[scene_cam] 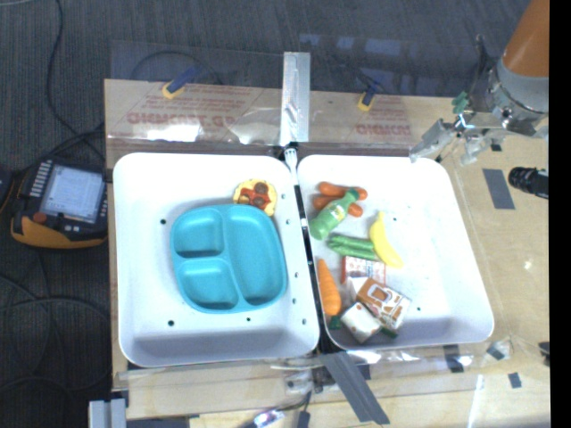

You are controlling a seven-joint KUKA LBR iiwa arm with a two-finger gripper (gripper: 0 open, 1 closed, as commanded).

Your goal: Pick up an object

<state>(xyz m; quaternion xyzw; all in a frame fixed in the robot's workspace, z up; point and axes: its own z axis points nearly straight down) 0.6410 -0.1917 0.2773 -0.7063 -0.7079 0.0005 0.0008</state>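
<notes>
Bins sit side by side on the bench (500, 266). The left bin (143, 328) has a blue tray (227, 257) with three parts lying in its middle. A small yellow and red toy (253, 193) rests at the far edge of the tray, near the wall shared with the other bin. It is too small to tell what it is.

The right bin (446, 266) holds a pile of toy food along its left side. A green bottle (332, 214) lies tilted near the far left corner. Orange and red bits (332, 189) poke out behind it, partly hidden. A yellow banana (384, 241) lies toward the middle, just beside a green pod (351, 244). A carrot (328, 288) lies along the left wall. Near the front edge are a small red and white box (363, 269), a brown and white carton (384, 303) and a white block (358, 323). They touch each other, and something dark green is hidden under them.

The gripper (451, 143) hangs outside the right bin, past its far right corner, well apart from the food. It grasps nothing, and its thin grey fingers (428, 144) look spread out, but they are small and hard to see. The arm (533, 43) with its orange band is cut off at the top right corner.
</notes>
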